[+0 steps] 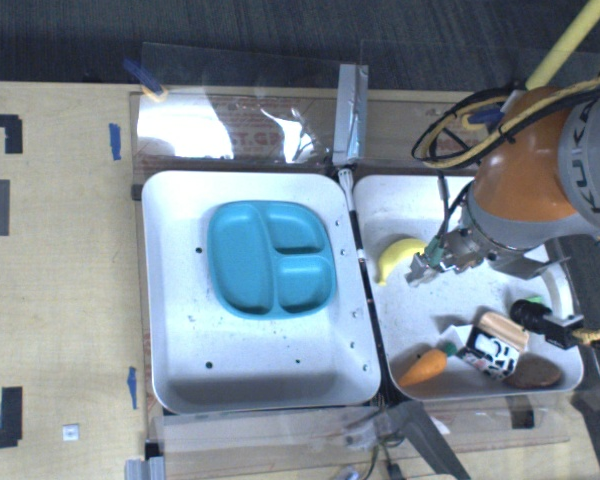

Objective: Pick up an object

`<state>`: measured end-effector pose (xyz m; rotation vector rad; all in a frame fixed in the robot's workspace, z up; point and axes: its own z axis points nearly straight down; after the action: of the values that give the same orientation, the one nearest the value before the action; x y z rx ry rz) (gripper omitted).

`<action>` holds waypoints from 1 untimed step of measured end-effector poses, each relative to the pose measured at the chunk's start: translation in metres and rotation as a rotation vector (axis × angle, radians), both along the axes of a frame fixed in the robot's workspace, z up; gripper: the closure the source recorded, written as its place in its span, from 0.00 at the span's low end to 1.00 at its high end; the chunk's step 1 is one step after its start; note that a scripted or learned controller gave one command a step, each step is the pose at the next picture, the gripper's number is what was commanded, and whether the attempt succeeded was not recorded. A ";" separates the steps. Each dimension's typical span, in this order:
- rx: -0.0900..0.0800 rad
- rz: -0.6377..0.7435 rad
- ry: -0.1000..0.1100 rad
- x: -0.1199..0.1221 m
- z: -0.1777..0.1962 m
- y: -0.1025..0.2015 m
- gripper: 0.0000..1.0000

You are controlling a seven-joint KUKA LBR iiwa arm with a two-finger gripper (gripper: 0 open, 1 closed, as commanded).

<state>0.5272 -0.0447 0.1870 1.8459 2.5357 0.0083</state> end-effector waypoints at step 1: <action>-0.001 -0.003 0.006 -0.002 -0.003 -0.002 0.00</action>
<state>0.5255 -0.0465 0.1845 1.8525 2.5361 0.0012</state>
